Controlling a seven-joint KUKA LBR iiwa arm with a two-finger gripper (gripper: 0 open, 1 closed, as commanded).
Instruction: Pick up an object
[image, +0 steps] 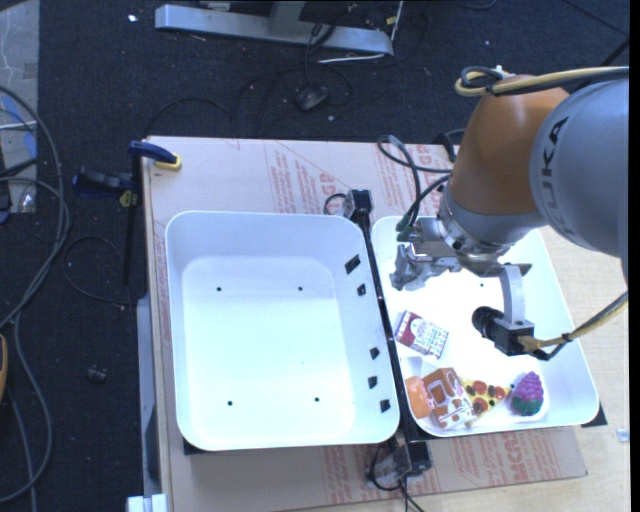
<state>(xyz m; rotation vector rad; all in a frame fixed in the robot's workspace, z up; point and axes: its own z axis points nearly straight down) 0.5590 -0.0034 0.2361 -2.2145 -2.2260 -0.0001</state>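
Right bin (560, 300), near end: objs cluster here, below the arm.
Gripper (415, 268): over bin's left part, above the carton; fingers – can't tell if apart or together.
Carton (421, 335): small red/white box, lying flat just below gripper. Prob. light, stiff; grip across the short sides.
Orange box (441, 394): beside pizza toy (484, 390), touching.
Grape toy (527, 393): prob. soft, bumpy, may slip.
Left bin (260, 330): white, dotted floor.

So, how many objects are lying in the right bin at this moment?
4, possibly more hidden under the arm. A red and white carton lies near the divider. Along the near edge: an orange and white box, a small multicoloured piece, and a purple toy.
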